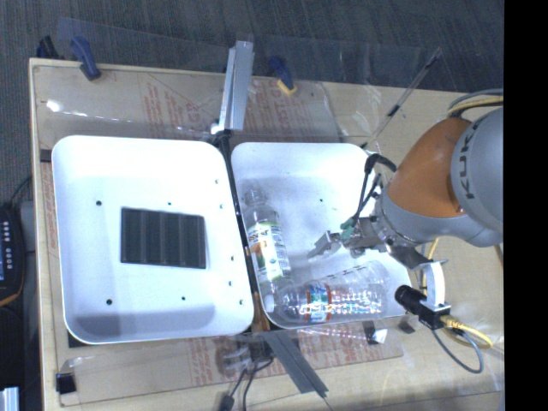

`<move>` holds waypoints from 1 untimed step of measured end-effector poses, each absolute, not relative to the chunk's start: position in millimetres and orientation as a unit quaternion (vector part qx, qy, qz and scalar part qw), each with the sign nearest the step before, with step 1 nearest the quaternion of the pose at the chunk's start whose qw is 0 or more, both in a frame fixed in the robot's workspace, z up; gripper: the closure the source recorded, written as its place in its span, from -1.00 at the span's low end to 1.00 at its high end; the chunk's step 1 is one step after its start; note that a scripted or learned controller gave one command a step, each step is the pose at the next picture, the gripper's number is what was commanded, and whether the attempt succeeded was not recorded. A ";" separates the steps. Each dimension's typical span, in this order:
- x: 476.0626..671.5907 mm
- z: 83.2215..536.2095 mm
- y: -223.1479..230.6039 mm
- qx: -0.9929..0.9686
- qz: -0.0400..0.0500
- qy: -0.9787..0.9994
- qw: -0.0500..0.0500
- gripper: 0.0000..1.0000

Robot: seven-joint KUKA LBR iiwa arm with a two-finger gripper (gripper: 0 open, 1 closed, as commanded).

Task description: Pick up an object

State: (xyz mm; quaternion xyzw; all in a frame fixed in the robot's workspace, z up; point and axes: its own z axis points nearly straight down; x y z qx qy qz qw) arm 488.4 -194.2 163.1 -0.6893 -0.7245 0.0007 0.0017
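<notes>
Lying in the right bin, two clear plastic bottles — one lengthwise, one crosswise; gripper state unclear.

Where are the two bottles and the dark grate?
Upright bottle [266,245]: camera view, on its label.
Lying bottle [336,298]: camera view, on its label.
Grate [163,237]: camera view, its middle, in the left bin.

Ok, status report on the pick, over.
End effector low in right bin, nothing gripped. Two bottles: one by divider, one along near wall. Path clear.
</notes>
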 end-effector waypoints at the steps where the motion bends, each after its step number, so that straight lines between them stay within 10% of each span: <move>1: 515.2 133.8 -157.5 -0.673 -0.003 -0.739 -0.020 -1.00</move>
